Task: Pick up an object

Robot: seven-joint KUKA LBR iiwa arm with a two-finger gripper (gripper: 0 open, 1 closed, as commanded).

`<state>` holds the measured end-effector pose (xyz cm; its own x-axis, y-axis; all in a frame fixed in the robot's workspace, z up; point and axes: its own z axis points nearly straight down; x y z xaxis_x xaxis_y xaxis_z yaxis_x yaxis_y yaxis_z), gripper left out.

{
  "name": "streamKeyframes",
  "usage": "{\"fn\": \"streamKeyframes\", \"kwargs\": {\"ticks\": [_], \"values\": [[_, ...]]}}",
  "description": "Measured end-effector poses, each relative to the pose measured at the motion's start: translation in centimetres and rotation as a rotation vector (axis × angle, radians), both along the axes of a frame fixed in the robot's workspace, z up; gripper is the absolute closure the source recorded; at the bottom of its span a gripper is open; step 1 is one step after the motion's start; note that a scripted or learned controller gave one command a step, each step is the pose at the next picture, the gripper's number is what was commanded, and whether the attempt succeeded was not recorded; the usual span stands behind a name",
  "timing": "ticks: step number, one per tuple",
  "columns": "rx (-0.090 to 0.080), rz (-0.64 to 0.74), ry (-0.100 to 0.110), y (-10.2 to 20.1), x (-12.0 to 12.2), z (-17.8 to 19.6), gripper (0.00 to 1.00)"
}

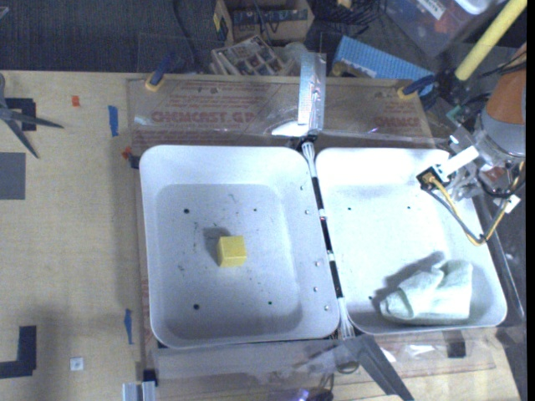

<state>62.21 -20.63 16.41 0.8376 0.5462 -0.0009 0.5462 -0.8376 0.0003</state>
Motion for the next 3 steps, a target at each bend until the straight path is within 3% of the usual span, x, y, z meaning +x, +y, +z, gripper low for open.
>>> {"fn": "streamKeyframes", "kwargs": {"ticks": [1,2,3], "values": [[0.000,0.000,0.000,0.0,0.0,0.0,0.00],[0.003,0.214,0.002,0.0,-6.3,1.9,0.00],[0.003,0.214,0.002,0.0,-6.3,1.9,0.00]]}}
